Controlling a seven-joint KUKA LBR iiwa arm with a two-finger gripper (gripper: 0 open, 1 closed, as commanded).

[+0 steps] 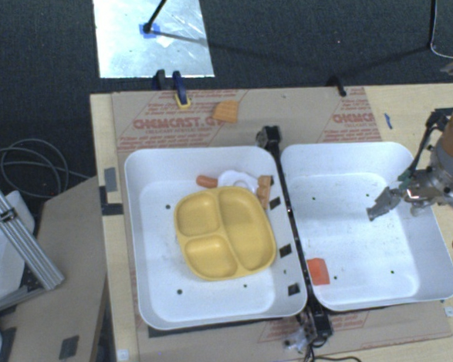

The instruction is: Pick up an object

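My gripper (400, 201) hangs over the right side of the right bin (349, 168), open, with nothing between its fingers. A small orange-red block (317, 270) lies in that bin's front left corner, well to the left of the gripper. In the left bin (150, 243) a yellow divided plate (224, 232) lies in the middle. Behind it are a small orange sausage-shaped piece (207, 181), a white item (236, 179) and a tan piece (264, 190) near the right wall.
A tan-orange chunk (225, 111) lies on the cardboard behind the bins, beside a blue and yellow clamp (178, 87). A black divider (284, 211) runs between the bins. A metal frame (14, 238) stands at the left.
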